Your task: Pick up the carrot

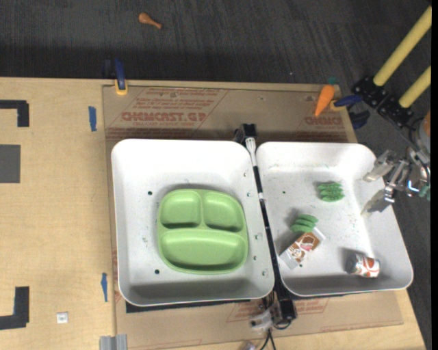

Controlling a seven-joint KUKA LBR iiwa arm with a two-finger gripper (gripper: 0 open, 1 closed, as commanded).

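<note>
The carrot [324, 100] is a small orange cone with a green top. It lies on the brown board behind the right bin [383, 225], outside both bins and beside a blue clamp [345, 102]. My gripper [375, 189] hangs over the right bin's right rim, well in front of the carrot and to its right. Its fingers [378, 171] are spread open with nothing between them.
The right bin holds two green ridged pieces [330, 191] [304, 223], a small carton [303, 247] and a can [361, 265]. A green divided plate [203, 229] lies in the left bin [130, 205]. Another small orange object [149, 20] lies on the dark floor at the far left.
</note>
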